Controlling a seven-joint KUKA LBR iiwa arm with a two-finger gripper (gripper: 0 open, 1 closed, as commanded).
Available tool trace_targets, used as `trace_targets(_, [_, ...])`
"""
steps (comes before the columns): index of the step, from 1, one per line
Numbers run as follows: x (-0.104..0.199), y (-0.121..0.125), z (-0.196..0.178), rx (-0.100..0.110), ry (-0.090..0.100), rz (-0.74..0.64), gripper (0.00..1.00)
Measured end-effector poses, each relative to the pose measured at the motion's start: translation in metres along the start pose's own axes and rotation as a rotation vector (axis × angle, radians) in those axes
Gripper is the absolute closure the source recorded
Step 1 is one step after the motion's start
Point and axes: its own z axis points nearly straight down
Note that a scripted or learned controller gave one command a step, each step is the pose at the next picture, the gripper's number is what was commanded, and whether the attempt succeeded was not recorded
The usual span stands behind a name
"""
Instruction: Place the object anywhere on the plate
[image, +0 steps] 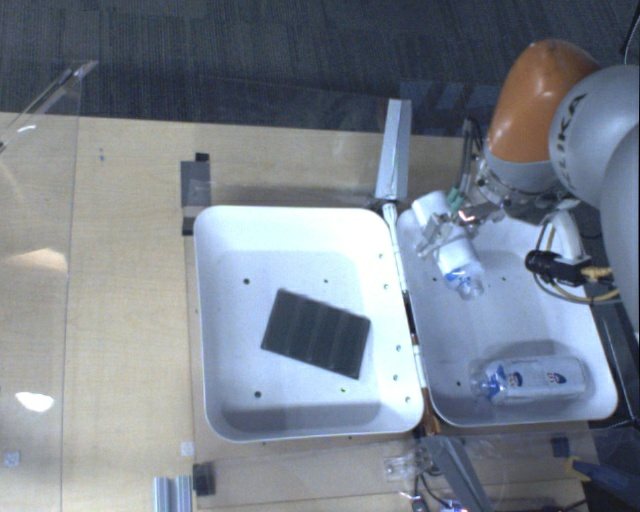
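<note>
- Gripper (447, 232) at upper left of the right bin (590, 385), over a small clear bottle (462, 264); can't tell whether it's gripped.
- Second plastic bottle (530, 380) lies flat, lower right.
- Dark plate (316, 333) centred in left bin (215, 330), the drop target.

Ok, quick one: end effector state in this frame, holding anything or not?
End effector: over the right bin, right at a small plastic bottle; open or closed cannot be told, nor whether the bottle is gripped.

Two white bins (215, 300) side by side on wooden bench (110, 300)
</note>
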Motion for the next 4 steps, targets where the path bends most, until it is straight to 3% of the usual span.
trace_targets(1, [-0.005, -0.006, 0.000, -0.017, -0.003, -0.011, 1.00])
trace_targets(2, [0.050, 0.021, -0.033, -0.031, -0.017, -0.095, 1.00])
trace_targets(4, [0.050, 0.024, -0.057, -0.046, -0.024, -0.102, 1.00])
